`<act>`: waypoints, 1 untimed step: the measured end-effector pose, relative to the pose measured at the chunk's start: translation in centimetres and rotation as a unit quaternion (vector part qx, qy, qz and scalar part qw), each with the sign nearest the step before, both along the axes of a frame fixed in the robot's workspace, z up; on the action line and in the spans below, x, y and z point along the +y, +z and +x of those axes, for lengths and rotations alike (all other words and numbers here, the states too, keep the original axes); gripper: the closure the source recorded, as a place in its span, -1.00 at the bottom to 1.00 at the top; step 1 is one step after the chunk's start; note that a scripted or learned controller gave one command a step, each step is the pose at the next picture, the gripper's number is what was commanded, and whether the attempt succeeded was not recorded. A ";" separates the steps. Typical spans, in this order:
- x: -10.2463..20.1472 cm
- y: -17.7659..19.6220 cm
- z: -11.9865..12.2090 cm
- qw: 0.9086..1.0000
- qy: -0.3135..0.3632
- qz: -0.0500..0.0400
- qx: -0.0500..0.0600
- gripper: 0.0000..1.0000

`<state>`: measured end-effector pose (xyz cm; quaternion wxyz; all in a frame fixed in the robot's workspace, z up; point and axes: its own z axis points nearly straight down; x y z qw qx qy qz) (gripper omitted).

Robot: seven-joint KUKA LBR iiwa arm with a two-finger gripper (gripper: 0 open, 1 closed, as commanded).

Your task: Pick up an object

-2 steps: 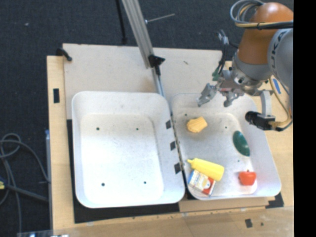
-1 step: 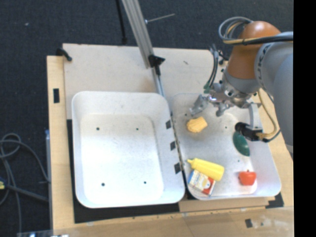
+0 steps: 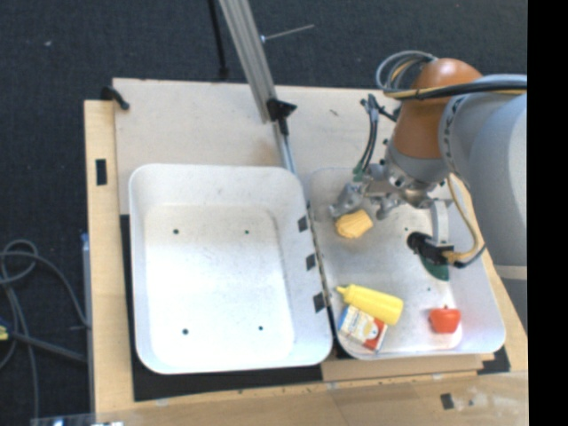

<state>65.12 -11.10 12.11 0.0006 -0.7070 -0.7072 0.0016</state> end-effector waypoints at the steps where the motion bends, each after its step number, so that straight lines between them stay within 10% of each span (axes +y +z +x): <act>1: -0.1 1.4 0.1 1.000 -0.002 0.000 -0.003 1.00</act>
